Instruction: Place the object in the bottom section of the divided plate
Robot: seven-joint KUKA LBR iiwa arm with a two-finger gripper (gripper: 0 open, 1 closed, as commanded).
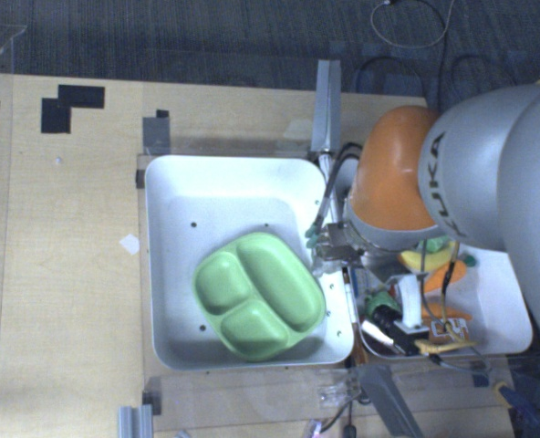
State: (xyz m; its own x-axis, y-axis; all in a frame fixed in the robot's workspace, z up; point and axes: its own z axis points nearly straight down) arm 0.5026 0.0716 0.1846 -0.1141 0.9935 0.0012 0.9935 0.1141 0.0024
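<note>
While green divided plate [259, 295] sits tilted in left bin [174, 199] with all sections bare, object not yet delivered. Candidate items, yellow and orange pieces [431, 261], clustered in right bin [507, 322] under the arm [489, 172]. Gripper state: cannot tell, hidden by wrist. Risk: blind grasp misses amid clutter, or drop lands in wrong section given plate's rotation.

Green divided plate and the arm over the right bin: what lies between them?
In the camera view, bare white bin floor, then the wall where the two bins meet, separates the green divided plate from the arm.
</note>
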